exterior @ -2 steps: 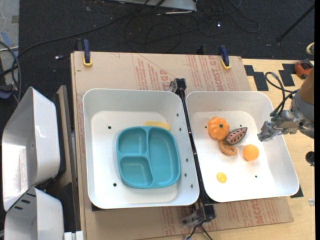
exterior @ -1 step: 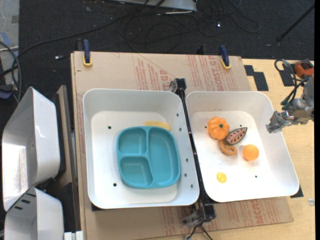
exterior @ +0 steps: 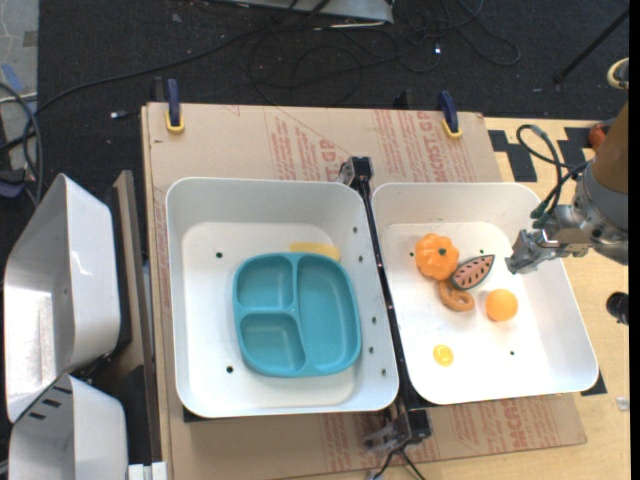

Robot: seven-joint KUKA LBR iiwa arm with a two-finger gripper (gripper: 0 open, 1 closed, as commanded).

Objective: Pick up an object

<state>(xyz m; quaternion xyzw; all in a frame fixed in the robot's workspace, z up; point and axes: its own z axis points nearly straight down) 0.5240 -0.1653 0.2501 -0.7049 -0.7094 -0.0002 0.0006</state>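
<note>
The right bin (exterior: 560, 358) holds a small orange pumpkin (exterior: 436, 255), a watermelon slice (exterior: 473, 271), a brown ring-shaped piece (exterior: 456, 297) just below it, an orange ball (exterior: 501, 305) and a small yellow piece (exterior: 443, 354). My gripper (exterior: 524, 255) hangs at the right side of this bin, to the right of the watermelon slice and above the orange ball. Nothing shows between its fingers.
The left bin (exterior: 200, 368) holds a teal divided plate (exterior: 296, 314) with a yellow piece (exterior: 314, 251) behind its far edge. A black divider (exterior: 378, 268) runs between the bins. White containers (exterior: 55, 288) stand off the bench at the left. Cables lie on the floor beyond.
</note>
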